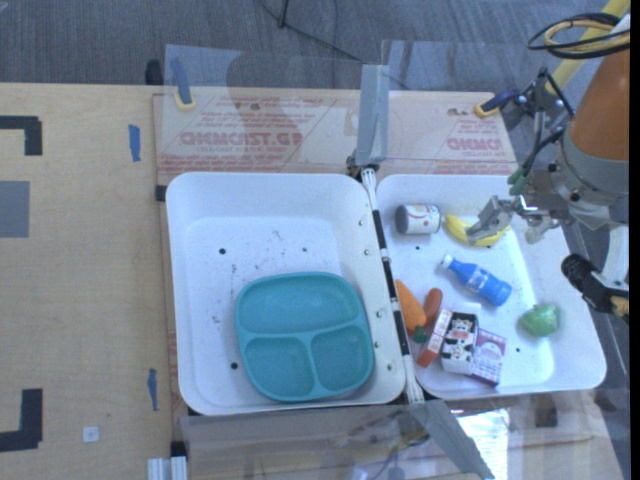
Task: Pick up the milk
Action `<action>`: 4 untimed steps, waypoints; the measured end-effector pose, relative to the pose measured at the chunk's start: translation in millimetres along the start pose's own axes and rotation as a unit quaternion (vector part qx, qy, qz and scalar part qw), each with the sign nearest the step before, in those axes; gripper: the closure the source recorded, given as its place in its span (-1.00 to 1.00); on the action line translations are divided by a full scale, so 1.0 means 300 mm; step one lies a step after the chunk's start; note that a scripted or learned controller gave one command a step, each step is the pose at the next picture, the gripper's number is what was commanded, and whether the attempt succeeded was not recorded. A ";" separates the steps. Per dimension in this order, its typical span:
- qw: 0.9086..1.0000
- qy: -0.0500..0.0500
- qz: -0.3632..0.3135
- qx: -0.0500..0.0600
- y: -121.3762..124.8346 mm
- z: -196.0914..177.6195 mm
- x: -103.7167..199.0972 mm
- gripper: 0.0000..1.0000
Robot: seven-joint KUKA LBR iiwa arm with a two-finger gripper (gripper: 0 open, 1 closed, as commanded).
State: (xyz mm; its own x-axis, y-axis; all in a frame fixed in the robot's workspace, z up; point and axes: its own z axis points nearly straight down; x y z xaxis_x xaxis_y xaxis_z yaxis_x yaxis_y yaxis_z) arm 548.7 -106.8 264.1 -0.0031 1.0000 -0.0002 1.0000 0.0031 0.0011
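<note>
The milk (472, 346) is a small white and purple carton with a cow print. It lies on its side near the front of the right bin (575, 368). My gripper (514, 220) hovers over the back of that bin, just right of a yellow banana (462, 230) and well behind the milk. Its fingers are spread open, with nothing between them.
The right bin also holds a small can (418, 218), a blue bottle (480, 280), a carrot (409, 306), a red-orange piece (431, 308) touching the milk's left side, and a green item (540, 319). A teal divided plate (303, 334) lies in the left bin (200, 268).
</note>
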 end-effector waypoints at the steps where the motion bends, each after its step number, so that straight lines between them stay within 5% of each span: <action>1: 0.999 0.000 0.039 0.000 -0.120 0.550 -0.069 -1.00; 2: 0.996 0.000 0.092 0.001 -0.230 0.267 0.178 -1.00; 3: 1.000 0.000 -0.016 0.000 -0.233 0.531 0.071 -1.00; 4: 0.996 -0.001 -0.087 -0.001 -0.126 -0.002 -0.038 -1.00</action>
State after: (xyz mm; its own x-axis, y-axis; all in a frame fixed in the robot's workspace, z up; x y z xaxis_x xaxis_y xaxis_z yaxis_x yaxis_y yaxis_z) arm 511.0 -118.2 264.6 -0.1767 0.9843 -0.0016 0.9843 0.1767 0.0022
